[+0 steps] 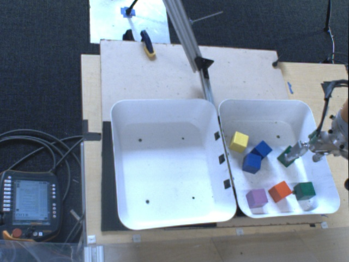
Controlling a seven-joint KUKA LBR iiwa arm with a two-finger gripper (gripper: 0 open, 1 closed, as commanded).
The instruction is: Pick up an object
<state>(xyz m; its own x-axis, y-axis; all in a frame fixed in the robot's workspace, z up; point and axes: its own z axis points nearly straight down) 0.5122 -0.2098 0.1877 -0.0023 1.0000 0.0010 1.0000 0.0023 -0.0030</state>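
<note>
The right bin holds several small blocks: a yellow one, two blue ones, a purple one, an orange one and a green one. My gripper reaches in from the right over the bin's right half. A second, darker green block sits tilted between its fingertips, and the fingers are shut on it. This block is apart from the other blocks, just right of the blue pair.
The left bin stands beside the right one, with a divider edge between them. A slanted metal pole crosses the back of the bench. A teach pendant and cables lie at the far left.
</note>
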